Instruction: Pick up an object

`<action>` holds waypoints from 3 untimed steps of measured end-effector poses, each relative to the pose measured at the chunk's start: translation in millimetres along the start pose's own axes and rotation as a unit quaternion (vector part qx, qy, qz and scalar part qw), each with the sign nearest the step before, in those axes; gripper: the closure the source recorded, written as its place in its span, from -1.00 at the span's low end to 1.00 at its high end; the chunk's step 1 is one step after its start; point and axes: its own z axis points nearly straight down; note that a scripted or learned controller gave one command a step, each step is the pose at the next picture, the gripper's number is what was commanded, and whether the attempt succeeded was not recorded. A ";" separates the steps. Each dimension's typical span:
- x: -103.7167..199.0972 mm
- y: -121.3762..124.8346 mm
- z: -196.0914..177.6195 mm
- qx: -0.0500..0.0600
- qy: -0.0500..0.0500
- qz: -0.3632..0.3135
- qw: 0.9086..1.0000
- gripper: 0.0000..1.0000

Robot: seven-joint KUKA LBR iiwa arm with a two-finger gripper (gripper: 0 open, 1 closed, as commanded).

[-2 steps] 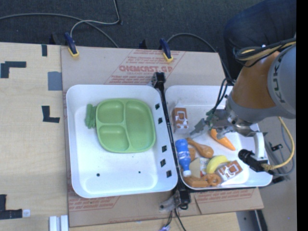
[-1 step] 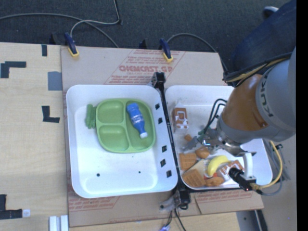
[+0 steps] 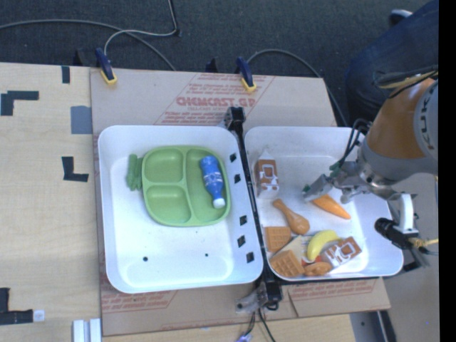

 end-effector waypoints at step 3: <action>130.2 -42.6 -61.7 0.000 0.001 -0.001 1.000 1.00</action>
